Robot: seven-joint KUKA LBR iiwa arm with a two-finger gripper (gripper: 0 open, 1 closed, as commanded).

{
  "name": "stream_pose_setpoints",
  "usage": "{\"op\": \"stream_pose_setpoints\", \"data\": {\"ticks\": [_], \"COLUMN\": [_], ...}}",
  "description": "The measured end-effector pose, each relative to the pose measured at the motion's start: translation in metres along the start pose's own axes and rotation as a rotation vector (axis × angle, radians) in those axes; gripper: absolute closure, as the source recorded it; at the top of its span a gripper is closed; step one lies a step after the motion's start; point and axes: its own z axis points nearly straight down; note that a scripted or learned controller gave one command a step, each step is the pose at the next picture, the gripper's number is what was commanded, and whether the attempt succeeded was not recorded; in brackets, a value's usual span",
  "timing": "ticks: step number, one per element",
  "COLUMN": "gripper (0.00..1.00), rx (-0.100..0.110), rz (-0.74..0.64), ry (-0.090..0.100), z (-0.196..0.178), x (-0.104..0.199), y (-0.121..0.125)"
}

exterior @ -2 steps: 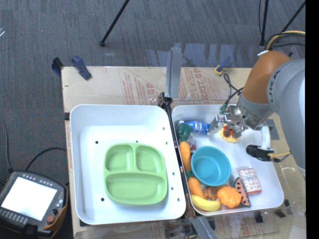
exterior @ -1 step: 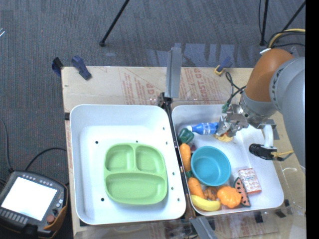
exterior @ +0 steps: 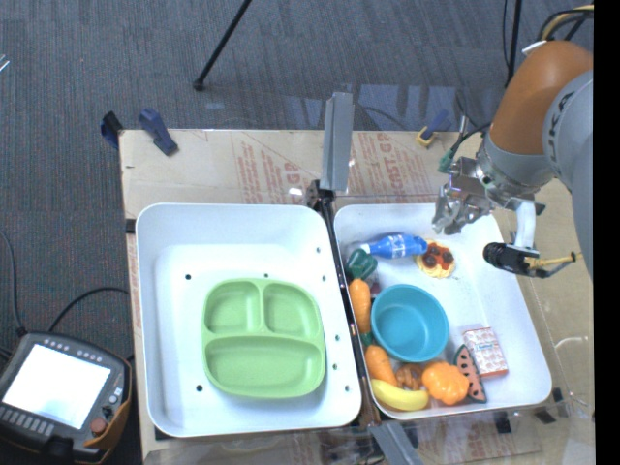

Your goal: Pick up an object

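I can't tell how my gripper (exterior: 455,216) is set. It hangs over the right bin's (exterior: 523,318) far edge. Just below lies the blue bottle (exterior: 395,247), long axis crosswise, cap end away from me; probably light, stiff, slippery, so I'd grasp mid-body.

On my desk (exterior: 232,163) I see two bins side by side: the left bin (exterior: 160,250) holds a divided plate (exterior: 263,339), while the right bin (exterior: 518,342) holds a bowl (exterior: 409,324), with a bottle (exterior: 395,247) behind it and a banana (exterior: 399,395) in front.
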Motion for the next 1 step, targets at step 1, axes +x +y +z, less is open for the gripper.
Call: {"op": "stream_pose_setpoints", "data": {"ticks": [1], "gripper": [0.0], "rx": [0.009], "rz": [-0.001], "ry": [-0.002], "z": [0.0048], "x": [-0.0002], "y": [-0.002]}}
